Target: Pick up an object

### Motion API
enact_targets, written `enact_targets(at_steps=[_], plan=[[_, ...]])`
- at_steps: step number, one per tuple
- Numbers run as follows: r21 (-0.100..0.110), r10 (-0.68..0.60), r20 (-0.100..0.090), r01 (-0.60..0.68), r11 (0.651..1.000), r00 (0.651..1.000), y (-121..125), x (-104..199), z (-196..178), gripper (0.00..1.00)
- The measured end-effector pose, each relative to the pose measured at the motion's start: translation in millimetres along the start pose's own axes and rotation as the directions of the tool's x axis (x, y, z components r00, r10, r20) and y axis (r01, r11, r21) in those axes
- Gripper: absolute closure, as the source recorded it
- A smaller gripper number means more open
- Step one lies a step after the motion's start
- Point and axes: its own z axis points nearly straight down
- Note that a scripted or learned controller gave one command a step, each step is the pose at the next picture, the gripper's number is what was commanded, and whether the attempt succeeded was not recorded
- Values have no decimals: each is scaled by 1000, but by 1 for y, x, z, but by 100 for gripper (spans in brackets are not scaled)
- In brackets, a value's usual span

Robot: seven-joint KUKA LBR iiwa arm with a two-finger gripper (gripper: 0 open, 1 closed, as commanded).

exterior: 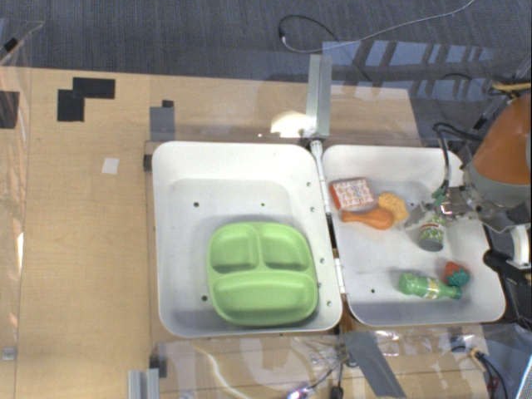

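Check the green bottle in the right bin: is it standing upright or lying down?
Lying down. The green bottle rests lengthwise on the right bin floor, near its front edge.

A green divided plate (263,274) lies in the left white bin (179,181).

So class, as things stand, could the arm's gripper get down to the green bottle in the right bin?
Probably yes. The green bottle lies flat in open space near the bin's front edge, nothing on top, and the gripper hovers just behind it.
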Motion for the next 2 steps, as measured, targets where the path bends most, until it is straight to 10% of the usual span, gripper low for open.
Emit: enact_targets(at_steps=[1, 2], plan=[[-5, -1, 1, 1, 1000, 1000, 2, 0, -12, 100], [-2, 32, 0, -32, 999, 999, 77, 47, -92, 100]])
